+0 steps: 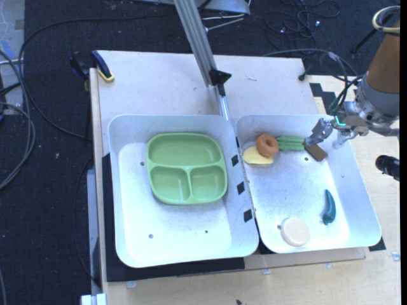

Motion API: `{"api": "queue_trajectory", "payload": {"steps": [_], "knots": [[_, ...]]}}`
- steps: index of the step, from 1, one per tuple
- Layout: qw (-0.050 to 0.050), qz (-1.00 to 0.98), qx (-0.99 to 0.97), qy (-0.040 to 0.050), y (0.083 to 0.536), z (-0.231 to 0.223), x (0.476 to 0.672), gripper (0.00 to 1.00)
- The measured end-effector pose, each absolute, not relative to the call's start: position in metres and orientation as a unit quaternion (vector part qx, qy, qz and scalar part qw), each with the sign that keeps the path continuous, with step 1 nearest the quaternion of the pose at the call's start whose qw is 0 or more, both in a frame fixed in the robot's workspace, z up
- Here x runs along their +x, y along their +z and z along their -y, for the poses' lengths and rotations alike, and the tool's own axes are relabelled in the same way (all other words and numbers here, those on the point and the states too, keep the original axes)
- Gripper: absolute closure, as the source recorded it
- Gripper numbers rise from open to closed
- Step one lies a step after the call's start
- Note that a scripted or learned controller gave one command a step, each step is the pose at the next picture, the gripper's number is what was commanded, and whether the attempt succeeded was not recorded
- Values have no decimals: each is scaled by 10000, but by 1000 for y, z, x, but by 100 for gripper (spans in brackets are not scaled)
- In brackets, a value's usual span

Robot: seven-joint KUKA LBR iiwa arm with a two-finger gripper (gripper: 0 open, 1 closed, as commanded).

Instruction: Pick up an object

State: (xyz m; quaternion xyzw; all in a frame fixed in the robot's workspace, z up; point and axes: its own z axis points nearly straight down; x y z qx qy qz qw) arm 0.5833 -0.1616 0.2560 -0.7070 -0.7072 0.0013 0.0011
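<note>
While the arm [381, 75] leans in from 3 o'clock, its gripper [325, 134] hangs over the right bin [356, 189] at about 1 o'clock, right by a small brown block [315, 151]. Honestly can't tell if it's clamping anything. In that bin: a doughnut [268, 145] touching a yellow piece [257, 157] at 11 o'clock, a green bit [290, 143] beside them, a teal pepper-ish thing [328, 207] at 4, a white disc [295, 232] at 6. The left bin [127, 234] has a green divided plate [187, 168].
</note>
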Motion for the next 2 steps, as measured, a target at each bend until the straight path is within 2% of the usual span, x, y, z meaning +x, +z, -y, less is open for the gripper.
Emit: {"api": "queue_trajectory", "payload": {"steps": [1, 2], "knots": [[-2, 7073, -7069, 4, 257, 162, 584, 0], [21, 7070, -7072, 15, 202, 155, 575, 0]]}}
